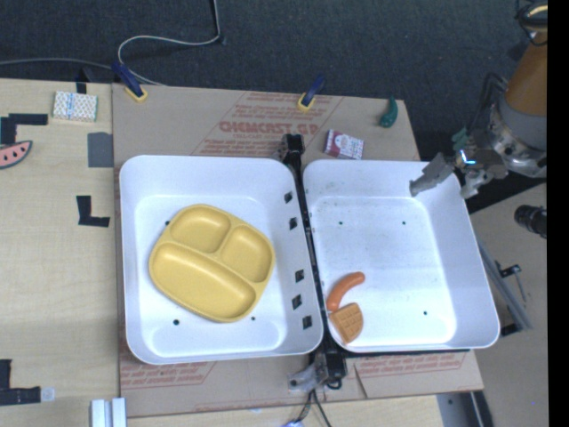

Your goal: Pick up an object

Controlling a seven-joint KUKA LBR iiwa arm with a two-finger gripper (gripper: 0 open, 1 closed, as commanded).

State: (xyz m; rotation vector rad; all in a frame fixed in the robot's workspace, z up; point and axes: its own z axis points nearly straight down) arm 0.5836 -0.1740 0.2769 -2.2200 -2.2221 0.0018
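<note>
An orange sausage (346, 289) and a brown waffle-like piece (348, 322) lie in the front left corner of the right bin (400, 221), close together. A yellow divided plate (212, 261) rests in the left bin (142, 194). My gripper (449, 177) hovers over the right bin's back right corner, far from the sausage. It is open, with a grey finger (428, 176) pointing left and nothing between the fingers.
A small red and white packet (342, 144) lies on the cardboard behind the bins. Yellow-blue clamps (310, 95) (131, 81) and a green clip (388, 112) hold the cardboard's back edge. A black divider (299, 238) runs between the bins.
</note>
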